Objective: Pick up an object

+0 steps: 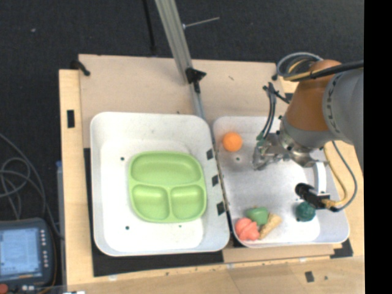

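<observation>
Orange ball [232,142] at top left of right bin [334,234], just left of gripper [263,158]; probably light, smooth, rolls easily; best pinched across the middle; cannot tell if claw is open

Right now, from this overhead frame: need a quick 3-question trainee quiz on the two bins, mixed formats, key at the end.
1. True or false: the green divided tray lies in the right bin.
2. Multiple choice: which item sits nearest the tool?
A. orange ball
B. pink toy
C. dark green toy
3. Fill in: the tray has ___ compartments.

Key
1. False. It lies in the left bin.
2. A. The ball lies in the right bin's far left corner, just left of the tool; the other two lie along the near edge.
3. Three: one long compartment, two smaller ones beside it.
</observation>
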{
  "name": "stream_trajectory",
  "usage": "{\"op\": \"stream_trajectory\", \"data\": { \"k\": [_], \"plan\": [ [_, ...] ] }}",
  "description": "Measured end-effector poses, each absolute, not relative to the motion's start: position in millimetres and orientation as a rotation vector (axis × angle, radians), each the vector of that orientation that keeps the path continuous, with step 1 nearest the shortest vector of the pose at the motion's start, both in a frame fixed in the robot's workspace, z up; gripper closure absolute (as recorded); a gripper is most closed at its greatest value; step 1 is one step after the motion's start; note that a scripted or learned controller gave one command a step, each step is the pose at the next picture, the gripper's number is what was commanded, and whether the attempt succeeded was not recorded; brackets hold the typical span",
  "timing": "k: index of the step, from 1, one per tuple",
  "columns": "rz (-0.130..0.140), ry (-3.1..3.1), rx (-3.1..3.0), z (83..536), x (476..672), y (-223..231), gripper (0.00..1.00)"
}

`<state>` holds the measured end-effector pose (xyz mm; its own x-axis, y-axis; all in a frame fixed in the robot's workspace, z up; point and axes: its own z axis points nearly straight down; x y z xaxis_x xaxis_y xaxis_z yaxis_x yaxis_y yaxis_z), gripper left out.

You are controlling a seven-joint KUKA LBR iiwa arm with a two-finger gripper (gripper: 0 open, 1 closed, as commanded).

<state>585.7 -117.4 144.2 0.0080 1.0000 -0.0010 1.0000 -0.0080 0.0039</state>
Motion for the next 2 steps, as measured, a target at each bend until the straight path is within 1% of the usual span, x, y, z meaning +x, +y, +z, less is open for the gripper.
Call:
{"op": "stream_trajectory", "data": {
  "k": [1,2],
  "plan": [
    [0.007,2.219,2.213,207.7,591.7,-115.2,1.00],
    [0.006,2.220,2.213,259.6,593.4,-116.7,1.00]
  ]
}}
